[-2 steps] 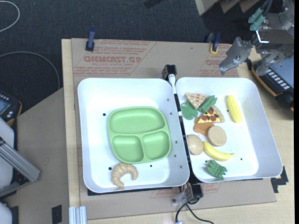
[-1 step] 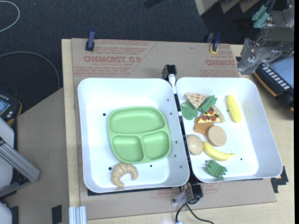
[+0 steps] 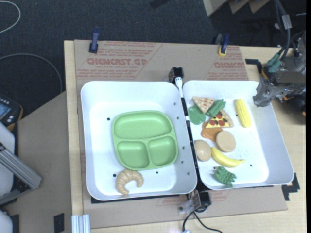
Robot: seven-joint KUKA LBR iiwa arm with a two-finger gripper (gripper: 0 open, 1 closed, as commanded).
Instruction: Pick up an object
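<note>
- Resting on a brown board printed with red lettering (image 3: 116, 57), two shallow white bins sit side by side; the left bin (image 3: 95, 144) and the right bin (image 3: 274, 144) meet along a dark seam down the middle.
- A green divided plate (image 3: 145, 139), with one long compartment at the far side and two smaller ones nearer the camera, lies in the middle of the left bin.
- The arm's grey end, the gripper (image 3: 265, 97), hangs over the far right corner of the right bin, just beside its rim; whether the claw is open or closed cannot be told, and nothing is seen held in it.
- A croissant (image 3: 129, 180) lies in the left bin, near the plate's near edge and apart from it.
- A banana (image 3: 226, 158) lies toward the near side of the right bin, just beside a round tan disc (image 3: 225, 141).
- A corn cob (image 3: 242, 112) lies lengthwise in the right bin, nearest the gripper of all the toy foods, yet apart from it.
- A pizza slice (image 3: 216, 124) sits against the disc's far side, with a waffle-patterned wedge (image 3: 202, 103) and green leafy pieces (image 3: 206, 110) beyond it.
- A pale egg-shaped piece (image 3: 202, 150) lies near the seam, left of the banana.
- A small dark green piece (image 3: 224, 175) lies nearest the camera, below the banana.
- Two clamps, one blue (image 3: 94, 40) and one yellow (image 3: 223, 45), grip the board's far edge.
</note>
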